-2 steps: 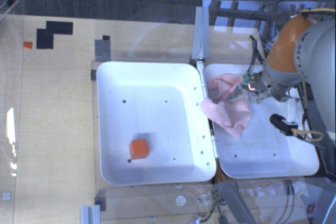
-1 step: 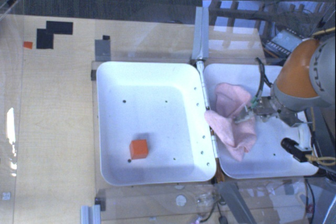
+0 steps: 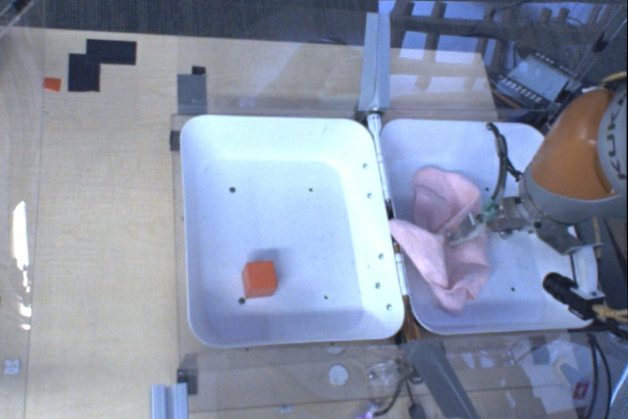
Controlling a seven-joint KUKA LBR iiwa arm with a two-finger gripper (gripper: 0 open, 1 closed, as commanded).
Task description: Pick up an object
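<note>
A crumpled pink cloth (image 3: 439, 233) lies in the right bin (image 3: 510, 299), with one corner draped over the divider toward the left bin. An orange cube (image 3: 260, 279) sits in the front part of the left bin (image 3: 285, 162). My gripper (image 3: 472, 226) reaches in from the right and is down at the cloth's right side, with its tips touching or pressed into the fabric. The arm's grey body and orange band (image 3: 579, 152) hang over the right bin's right side.
A metal divider (image 3: 385, 211) separates the two bins. Black blocks (image 3: 98, 62) and a small orange tag (image 3: 52, 84) lie on the wooden bench at far left. Cables and hardware crowd the right and front edges.
</note>
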